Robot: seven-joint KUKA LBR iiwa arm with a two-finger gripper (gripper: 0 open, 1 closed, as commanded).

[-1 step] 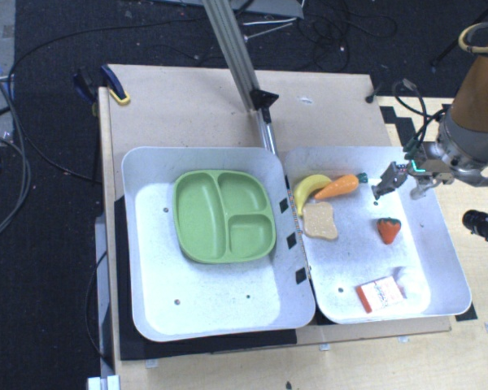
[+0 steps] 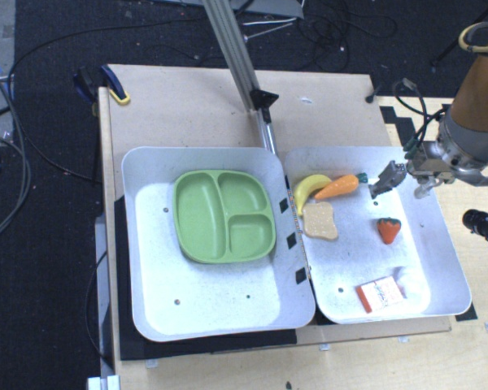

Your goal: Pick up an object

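Since the task leaves the choice of object free, what matters from the fixed overhead camera is what lies nearest the tool (image 2: 400, 178), which hangs over the upper right part of the right bin (image 2: 439, 242), the arm reaching in from the right. Its two fingers look spread apart, with nothing between them.

Nearest is the toy strawberry (image 2: 389, 230), just below the tool in the picture, sitting alone on bare bin floor. To the tool's left lies the toy carrot (image 2: 338, 188), its long axis running left to right with a slight upward tilt toward the tool, the green end closest. The carrot touches the banana (image 2: 308, 189), which curves above the bread slice (image 2: 320, 221).

A small red and white box (image 2: 381, 293) lies well apart, near the bin's lower edge. The green divided plate (image 2: 225, 216) sits in the left bin (image 2: 154, 299), farthest off.

By my judgement, the strawberry is the easier target: a short drop toward the bin, no neighbours crowding the fingers.
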